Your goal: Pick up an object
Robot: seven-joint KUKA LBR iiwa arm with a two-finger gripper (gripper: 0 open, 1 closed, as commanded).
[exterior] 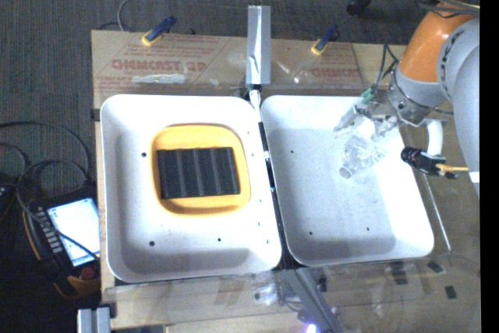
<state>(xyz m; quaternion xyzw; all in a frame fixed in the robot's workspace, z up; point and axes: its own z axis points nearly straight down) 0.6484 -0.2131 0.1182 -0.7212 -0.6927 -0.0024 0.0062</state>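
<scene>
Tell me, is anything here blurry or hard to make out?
In the camera view the tool is smeared and see-through over the right bin, likely motion blur; the yellow tray in the left bin is sharp, evenly lit, with soft shadows.

Open floor in right bin, blocked floor in left bin

Directly under and touching gripper: clear plastic object, only obstacle close by. Left of and below gripper: bare white floor, open out to rim. Far left, past ridge between bins: yellow tray with dark grate taking up middle, leaving narrow margins along walls. Right of gripper: arm over rim.
</scene>
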